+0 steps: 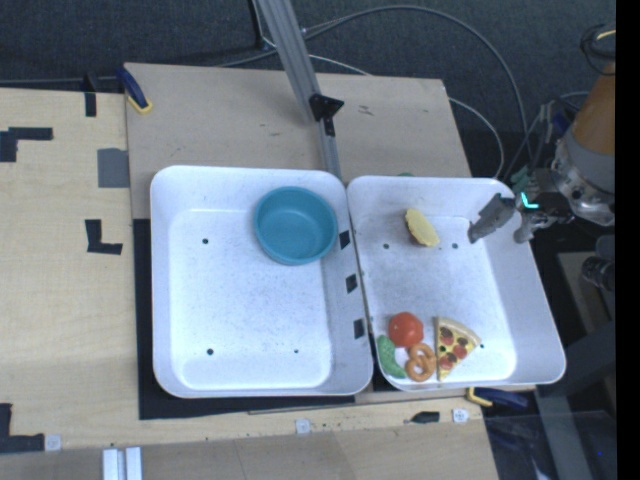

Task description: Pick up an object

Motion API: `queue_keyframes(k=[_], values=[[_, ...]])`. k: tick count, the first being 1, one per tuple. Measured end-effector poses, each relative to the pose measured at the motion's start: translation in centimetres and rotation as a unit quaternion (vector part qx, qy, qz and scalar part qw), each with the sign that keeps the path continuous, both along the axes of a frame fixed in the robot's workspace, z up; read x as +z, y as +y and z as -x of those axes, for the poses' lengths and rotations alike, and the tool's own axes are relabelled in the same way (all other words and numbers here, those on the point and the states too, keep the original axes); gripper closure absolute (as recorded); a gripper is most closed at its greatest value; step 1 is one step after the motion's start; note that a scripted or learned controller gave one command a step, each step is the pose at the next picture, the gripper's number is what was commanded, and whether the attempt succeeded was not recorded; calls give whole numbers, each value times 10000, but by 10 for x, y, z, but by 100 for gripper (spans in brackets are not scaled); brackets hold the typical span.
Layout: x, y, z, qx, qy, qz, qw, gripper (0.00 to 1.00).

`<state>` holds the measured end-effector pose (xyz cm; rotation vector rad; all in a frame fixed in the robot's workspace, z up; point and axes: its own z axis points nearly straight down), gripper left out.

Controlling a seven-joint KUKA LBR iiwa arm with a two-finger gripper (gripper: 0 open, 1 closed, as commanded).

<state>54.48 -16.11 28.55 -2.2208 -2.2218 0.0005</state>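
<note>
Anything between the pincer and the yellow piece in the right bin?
Nothing visible. The pincer sits over the right bin's upper right rim, and only bare bin floor lies between it and the yellow piece. The tomato, pretzel and pizza slice cluster at the near edge, out of the way.

Right bin: yellow lumpy toy food piece lying near the far wall; red tomato, pretzel, green piece and pizza slice clustered at the near edge. Left bin: blue bowl, upright, at the far right corner.

Glossy white plastic bins on a matt wooden bench.
</note>
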Motion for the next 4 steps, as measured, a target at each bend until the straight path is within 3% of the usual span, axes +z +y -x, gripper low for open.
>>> queue_keyframes(k=[1,4], values=[[0,0,0,0,0,0,10000,0],[-172,0,1,3,30,-8,10000,0]])
